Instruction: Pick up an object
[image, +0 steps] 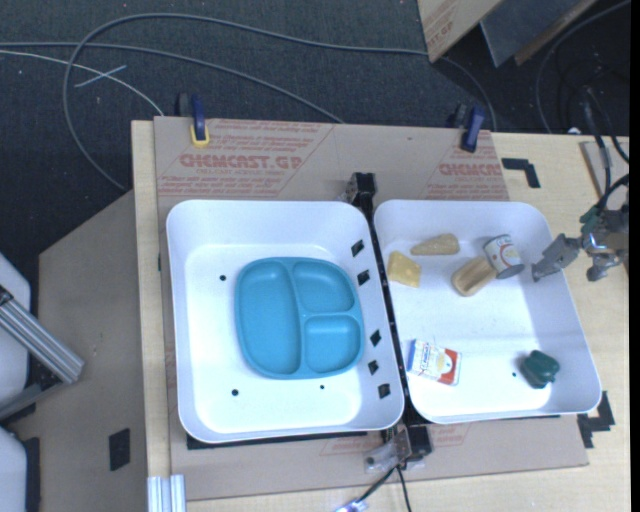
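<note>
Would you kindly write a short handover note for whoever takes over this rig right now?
Hand: at the right bin's far right rim, nothing visibly held; finger state cannot be read.
Right bin holds: two tan pieces, a tan roll with a metal-looking piece at its end, a small red and white packet, a dark green object.
Left bin holds a blue divided plate.
Done: nothing lifted yet.
Left: grasp and lift any one object; the tan roll lies nearest the hand.
</note>
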